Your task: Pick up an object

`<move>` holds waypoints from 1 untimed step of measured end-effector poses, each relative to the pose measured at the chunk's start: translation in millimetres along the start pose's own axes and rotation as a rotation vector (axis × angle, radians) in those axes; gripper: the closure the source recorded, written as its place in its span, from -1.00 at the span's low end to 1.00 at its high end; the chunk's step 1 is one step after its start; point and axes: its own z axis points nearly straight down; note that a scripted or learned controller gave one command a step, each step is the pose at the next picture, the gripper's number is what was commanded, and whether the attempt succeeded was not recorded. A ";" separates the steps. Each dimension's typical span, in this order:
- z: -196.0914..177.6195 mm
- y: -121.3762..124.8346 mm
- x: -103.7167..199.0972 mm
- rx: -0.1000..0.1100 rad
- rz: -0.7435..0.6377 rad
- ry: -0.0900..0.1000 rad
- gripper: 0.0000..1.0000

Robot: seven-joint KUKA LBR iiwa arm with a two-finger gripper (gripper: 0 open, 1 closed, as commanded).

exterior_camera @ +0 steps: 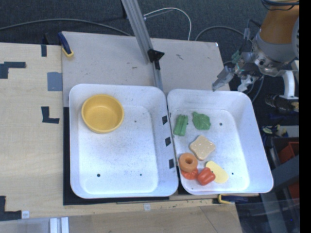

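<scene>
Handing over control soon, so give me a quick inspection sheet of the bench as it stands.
Surface: two white bins side by side, left bin, right bin.
Job's things: in right bin, two green pieces, toast, donut, red pepper, yellow piece.
Clutter: yellow bowl in left bin.
Gripper: gripper above right bin's far edge, holding nothing.
Cables: cables behind bench.
Surroundings: metal pole, tape marks on wooden table.

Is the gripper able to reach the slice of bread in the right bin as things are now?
Probably yes. The slice of bread lies flat with nothing on top, and the gripper hangs above the right bin at its far edge.
</scene>
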 end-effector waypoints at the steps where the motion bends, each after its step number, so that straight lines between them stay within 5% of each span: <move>1: 0.0 0.0 0.0 0.000 0.000 0.000 -1.00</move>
